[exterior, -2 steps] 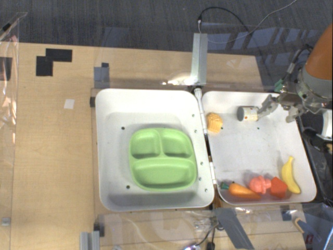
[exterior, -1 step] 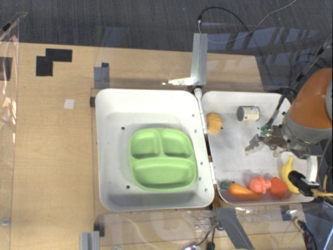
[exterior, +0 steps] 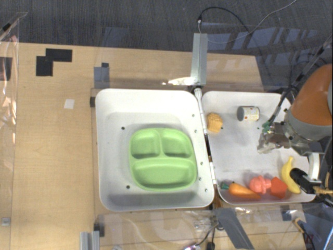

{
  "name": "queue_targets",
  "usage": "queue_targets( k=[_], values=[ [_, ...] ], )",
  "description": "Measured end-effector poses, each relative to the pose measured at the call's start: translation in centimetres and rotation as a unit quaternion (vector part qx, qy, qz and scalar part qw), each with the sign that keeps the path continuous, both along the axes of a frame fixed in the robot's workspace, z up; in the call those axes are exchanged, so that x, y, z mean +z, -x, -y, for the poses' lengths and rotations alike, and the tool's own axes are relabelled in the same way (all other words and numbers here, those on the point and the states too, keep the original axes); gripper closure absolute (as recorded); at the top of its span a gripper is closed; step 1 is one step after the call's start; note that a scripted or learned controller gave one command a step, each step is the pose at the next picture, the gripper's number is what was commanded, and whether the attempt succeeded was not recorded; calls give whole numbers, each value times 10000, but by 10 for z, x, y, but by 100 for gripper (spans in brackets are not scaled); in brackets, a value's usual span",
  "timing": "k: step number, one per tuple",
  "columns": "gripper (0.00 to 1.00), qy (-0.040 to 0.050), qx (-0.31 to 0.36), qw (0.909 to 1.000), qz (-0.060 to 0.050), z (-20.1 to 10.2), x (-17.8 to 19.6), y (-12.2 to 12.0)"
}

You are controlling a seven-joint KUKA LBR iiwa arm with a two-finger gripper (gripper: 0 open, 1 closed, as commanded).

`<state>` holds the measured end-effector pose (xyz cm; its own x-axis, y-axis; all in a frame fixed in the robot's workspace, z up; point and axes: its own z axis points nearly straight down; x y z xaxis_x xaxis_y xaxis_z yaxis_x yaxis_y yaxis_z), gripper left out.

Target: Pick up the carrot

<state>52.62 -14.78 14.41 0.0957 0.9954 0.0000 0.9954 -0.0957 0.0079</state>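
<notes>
I'm on the approach — my hand (exterior: 266,142) hovers at the right bin's (exterior: 229,113) three o'clock side; whether it's spread or pressed together, I cannot tell. The carrot (exterior: 243,190) lies at seven o'clock from it against the bin's near wall, so next I must swing over and descend.

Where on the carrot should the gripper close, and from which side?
Probably mid-body on the carrot, coming from above with the fingers closing across its width. It lies flat, lengthwise along the right bin's near wall, green end left. A pink toy crowds its right end, so stay left of that.
</notes>
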Motion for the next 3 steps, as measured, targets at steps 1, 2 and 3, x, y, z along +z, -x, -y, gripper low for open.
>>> queue_targets(
  k=[1,2,3],
  values=[
    [0,-1,1,10000,-2,0,0,0],
    [0,-5,-302,9995,-25,-5,-48,-31],
    [0,-5,27,10000,-20,-35,-1,20]
  ],
)
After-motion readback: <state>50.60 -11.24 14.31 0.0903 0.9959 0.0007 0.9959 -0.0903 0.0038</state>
